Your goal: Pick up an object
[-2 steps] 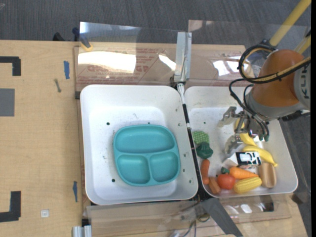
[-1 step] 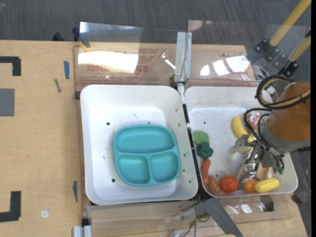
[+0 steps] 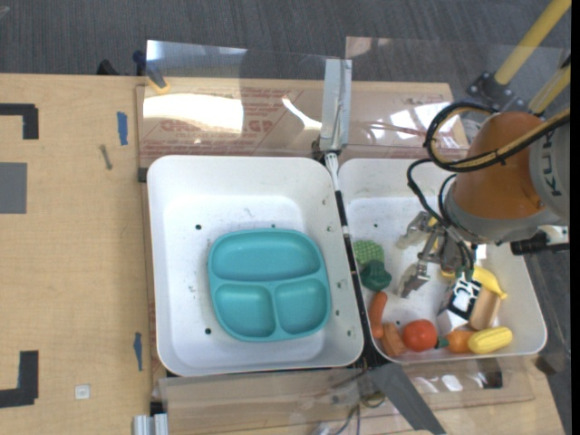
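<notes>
Here: two bins (image 3: 172, 270); one teal tray (image 3: 268, 282); one tomato (image 3: 419, 334)

Left bin (image 3: 172, 243): white, shallow, holding a teal tray.
Teal tray (image 3: 268, 282): three compartments, lying flat near the bin's middle.
Bench (image 3: 63, 270): tan, with blue tape (image 3: 122, 127) at left.
Clear panel (image 3: 236, 98): standing behind both bins.

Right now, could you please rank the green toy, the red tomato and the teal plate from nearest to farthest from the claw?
From the claw:
1. Green toy, just to its left in the right bin.
2. Red tomato, toward that bin's front edge.
3. Teal plate, in the left bin.
</notes>
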### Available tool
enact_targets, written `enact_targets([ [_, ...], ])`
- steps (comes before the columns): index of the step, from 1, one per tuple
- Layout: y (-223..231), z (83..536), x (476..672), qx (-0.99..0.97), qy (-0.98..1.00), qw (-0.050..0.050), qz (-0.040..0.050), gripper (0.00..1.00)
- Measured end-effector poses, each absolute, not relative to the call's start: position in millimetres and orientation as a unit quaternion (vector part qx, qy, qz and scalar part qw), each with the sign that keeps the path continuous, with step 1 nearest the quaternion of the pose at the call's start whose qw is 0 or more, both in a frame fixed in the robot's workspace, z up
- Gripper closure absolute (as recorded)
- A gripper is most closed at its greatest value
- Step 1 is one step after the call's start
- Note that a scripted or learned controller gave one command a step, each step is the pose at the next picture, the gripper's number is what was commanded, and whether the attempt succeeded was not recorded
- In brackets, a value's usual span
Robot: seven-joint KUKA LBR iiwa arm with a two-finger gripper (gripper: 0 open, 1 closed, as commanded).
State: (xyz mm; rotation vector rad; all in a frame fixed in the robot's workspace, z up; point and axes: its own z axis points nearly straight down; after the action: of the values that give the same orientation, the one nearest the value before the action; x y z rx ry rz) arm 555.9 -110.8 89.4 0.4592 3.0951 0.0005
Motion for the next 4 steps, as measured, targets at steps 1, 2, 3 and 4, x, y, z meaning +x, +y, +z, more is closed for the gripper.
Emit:
enact_targets([
  [1,-146,88,639.9,0.098,0.995,0.004,-0.0002,0.0],
  [2,-179,88,583.8,0.111,0.994,0.004,-0.0007,0.0],
  [3,-178,102,588.1,0.11,0.994,0.011,-0.0017,1.0],
  [4,-177,88,647.5,0.146,0.989,0.004,-0.0003,1.0],
])
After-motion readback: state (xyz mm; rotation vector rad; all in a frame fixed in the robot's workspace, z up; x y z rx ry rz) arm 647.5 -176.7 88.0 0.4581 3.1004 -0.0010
